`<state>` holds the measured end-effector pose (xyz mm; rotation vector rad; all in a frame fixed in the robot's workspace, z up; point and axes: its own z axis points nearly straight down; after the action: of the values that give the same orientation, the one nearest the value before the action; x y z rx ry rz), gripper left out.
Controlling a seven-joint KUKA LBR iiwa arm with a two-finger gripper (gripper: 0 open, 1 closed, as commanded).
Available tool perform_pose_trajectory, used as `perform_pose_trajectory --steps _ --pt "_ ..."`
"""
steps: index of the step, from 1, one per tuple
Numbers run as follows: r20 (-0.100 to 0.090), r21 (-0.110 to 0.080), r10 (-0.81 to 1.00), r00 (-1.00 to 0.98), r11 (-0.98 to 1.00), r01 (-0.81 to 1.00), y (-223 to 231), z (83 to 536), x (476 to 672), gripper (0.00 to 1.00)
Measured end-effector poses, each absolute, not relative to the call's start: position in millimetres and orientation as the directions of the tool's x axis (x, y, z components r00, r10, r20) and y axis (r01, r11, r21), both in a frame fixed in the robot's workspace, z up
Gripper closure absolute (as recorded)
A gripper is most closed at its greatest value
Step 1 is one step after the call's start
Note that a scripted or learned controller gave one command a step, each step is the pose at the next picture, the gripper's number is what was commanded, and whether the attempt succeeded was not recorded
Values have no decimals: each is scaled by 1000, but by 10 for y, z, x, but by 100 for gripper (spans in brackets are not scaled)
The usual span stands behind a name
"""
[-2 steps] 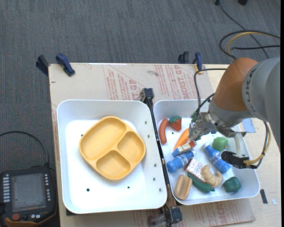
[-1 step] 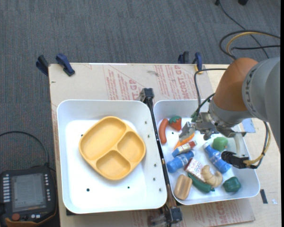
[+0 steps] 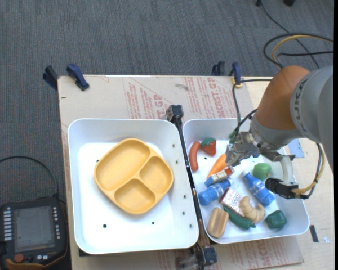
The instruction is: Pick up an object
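Note:
The right bin holds several toy foods. Among them are an orange carrot, a red strawberry, a red sausage, a green lime and two blue bottles. My gripper hangs low over the bin's upper middle, just right of the carrot's top end and left of the lime. The wrist hides what lies directly under it.
A yellow divided plate lies in the left bin. At the right bin's front are a tan bread roll, a green cucumber, a croissant and a green pepper. Cables loop beside the arm at the right.

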<state>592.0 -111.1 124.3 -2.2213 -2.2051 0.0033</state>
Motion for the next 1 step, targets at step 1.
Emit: perform_pose_trajectory --steps 1 --pt "7 -10 1000 8 -8 1000 -1111 1243 5919 0"
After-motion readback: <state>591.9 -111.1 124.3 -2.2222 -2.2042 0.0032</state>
